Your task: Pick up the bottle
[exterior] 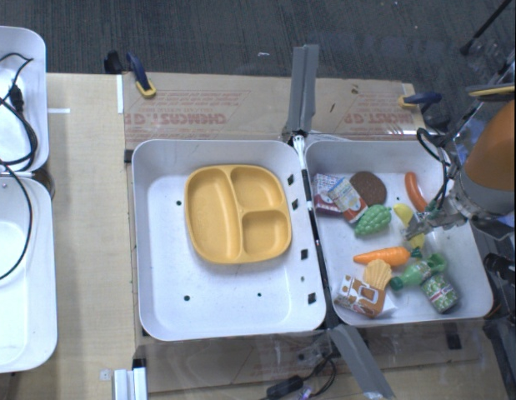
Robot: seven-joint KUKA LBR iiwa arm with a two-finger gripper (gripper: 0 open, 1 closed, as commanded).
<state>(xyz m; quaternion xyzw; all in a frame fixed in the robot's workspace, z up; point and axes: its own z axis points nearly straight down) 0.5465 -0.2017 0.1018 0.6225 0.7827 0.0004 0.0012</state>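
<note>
Left bin (157,248) held 1 yellow divided plate (237,213). Right bin (474,248) held toy food: brown patty (370,187), green grapes (373,220), sausage (415,191), carrot (383,257), cracker box (363,294), green bottle (418,272) lying on its side. Arm (491,161) reached in from right; hand (424,221) sat low over the bin, just above the bottle, near a yellow piece (403,214).

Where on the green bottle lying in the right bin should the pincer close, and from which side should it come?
Probably across the middle of the green bottle's body, from straight above. It lies on its side, roughly left to right, so the fingers would straddle its narrow width. The carrot above it and the can at its lower right crowd both sides, so clearance looks tight.
</note>
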